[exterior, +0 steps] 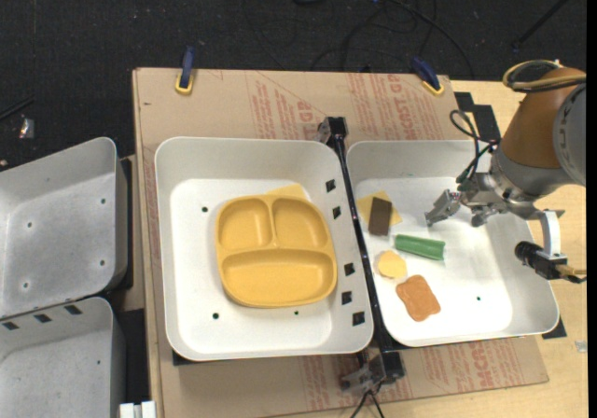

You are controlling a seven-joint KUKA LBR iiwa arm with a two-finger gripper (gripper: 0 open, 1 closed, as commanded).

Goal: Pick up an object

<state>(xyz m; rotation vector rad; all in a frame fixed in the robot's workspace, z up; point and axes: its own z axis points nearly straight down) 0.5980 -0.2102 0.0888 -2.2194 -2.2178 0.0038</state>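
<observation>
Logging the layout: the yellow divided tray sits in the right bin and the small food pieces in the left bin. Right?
Not quite. The camera view shows the yellow divided tray in the left bin; the small food pieces, such as the green piece, lie in the right bin.

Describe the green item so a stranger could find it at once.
Look in the right bin, beside the bin with the yellow tray. Near its middle lies a green stick, the one green, long thing among brown and yellow pieces.

In the right bin (485, 309) lie four small pieces: a brown block (380, 215) at the far left, a green stick (419, 245) mid-bin, a yellow round (392, 265), and an orange slab (417, 298) nearest.
</observation>
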